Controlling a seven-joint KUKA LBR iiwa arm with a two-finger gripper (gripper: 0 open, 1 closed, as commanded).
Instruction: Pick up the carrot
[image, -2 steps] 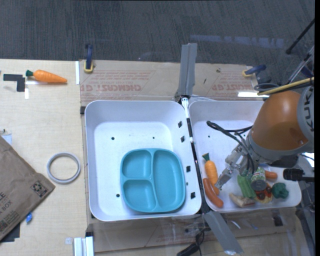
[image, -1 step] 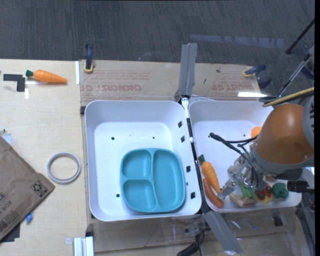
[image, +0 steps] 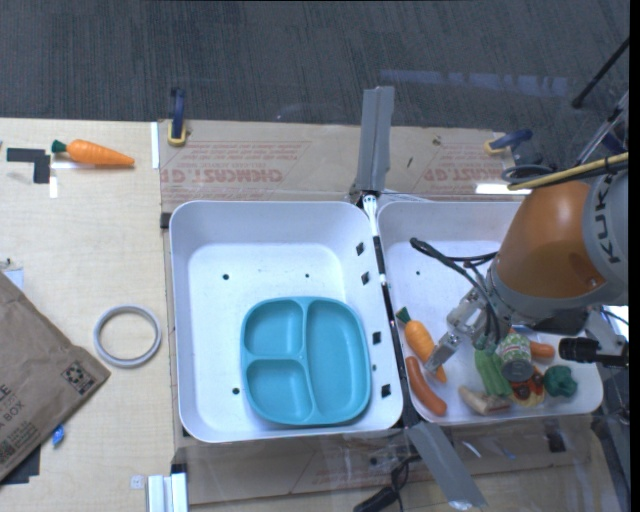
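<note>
The carrot lies in the right bin near its left wall (green top pointing up-left), just above a sausage. The gripper hovers touching-close beside it, fingers apart, clamping nothing.

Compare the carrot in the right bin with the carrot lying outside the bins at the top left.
The carrot in the right bin lies in that bin beside the gripper; the carrot on the bench lies apart on the bare wooden surface. The bin carrot points diagonally, its green top up-left; the bench carrot lies nearly level, its green top left. The bin carrot has a sausage close by; the bench carrot has little around it. Both are orange with green tops.
</note>
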